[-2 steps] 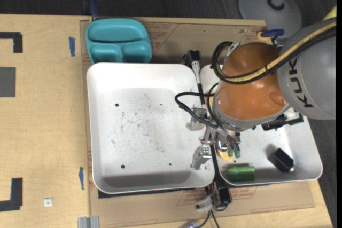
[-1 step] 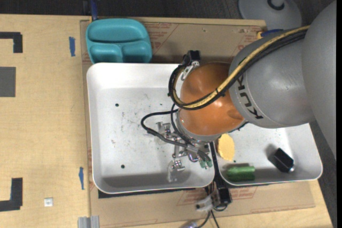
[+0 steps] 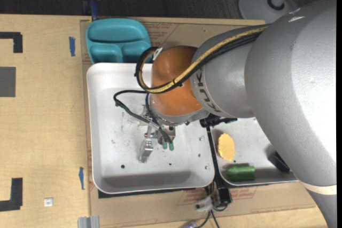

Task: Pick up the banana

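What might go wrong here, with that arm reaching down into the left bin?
The gripper hangs over the left bin, while the yellow banana-like piece lies in the right bin, so a grasp here would likely close on nothing. The arm's loose black cable could also snag as it moves.
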